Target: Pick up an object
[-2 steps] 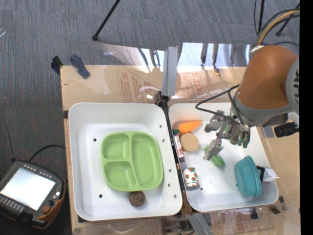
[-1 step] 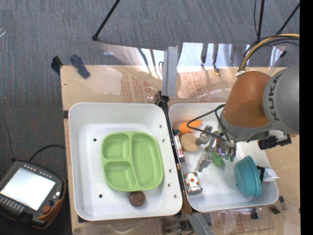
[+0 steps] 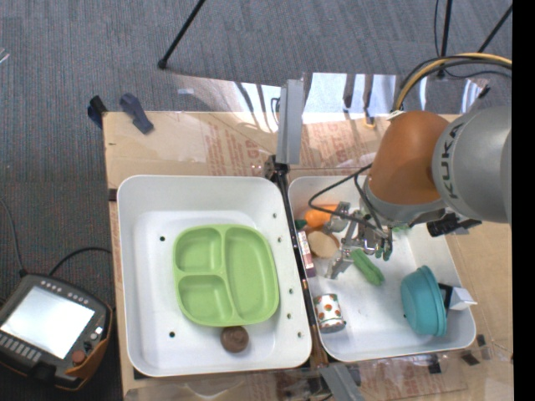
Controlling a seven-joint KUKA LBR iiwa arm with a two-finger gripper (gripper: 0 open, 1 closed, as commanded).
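Brown disc (image 3: pixel 235 338) is seen below green tray (image 3: pixel 226 274) in left bin (image 3: pixel 142 215). Tool (image 3: pixel 355 245) is lowered in right bin (image 3: pixel 468 324), jaws apparently spread, nothing gripped; green piece (image 3: pixel 369 268) just beside it.

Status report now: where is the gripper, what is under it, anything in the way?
Gripper low in right bin. Green object beside it, no grasp visible. Orange object and beige object crowd its left.

grey arm (image 3: pixel 476 161), orange band, perhaps metal claw (image 3: pixel 358 245)

Grey carpet (image 3: pixel 251 32) surrounds a cardboard-topped bench (image 3: pixel 192 140), tripod legs (image 3: pixel 185 25) standing behind.
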